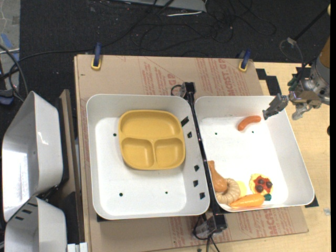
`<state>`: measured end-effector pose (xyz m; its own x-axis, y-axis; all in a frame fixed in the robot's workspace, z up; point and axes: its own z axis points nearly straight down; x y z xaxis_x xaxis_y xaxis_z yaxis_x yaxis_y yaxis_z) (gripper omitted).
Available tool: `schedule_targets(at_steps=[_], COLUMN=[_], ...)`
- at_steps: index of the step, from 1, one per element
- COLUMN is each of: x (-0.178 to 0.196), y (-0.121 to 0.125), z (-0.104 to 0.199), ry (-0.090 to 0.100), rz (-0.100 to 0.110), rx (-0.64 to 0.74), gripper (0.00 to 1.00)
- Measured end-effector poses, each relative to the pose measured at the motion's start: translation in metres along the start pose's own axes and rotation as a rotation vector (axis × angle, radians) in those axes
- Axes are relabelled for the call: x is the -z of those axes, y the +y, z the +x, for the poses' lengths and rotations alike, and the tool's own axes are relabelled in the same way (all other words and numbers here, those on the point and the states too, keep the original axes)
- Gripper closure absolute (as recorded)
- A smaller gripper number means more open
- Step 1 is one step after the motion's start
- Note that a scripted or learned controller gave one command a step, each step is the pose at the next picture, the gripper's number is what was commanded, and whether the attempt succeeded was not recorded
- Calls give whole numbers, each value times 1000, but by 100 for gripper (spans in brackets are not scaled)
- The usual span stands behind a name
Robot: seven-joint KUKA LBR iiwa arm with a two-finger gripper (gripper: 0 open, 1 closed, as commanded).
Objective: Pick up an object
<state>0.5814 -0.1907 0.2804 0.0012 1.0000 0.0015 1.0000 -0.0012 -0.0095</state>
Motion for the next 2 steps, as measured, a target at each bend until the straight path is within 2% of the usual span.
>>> schedule_targets(at_steps=[1, 2], x=[5, -40], y=[2, -4], z=[0, 3], ry=[-2, -1], rz=[-10, -5], rx=[2, 0], gripper=[0, 0])
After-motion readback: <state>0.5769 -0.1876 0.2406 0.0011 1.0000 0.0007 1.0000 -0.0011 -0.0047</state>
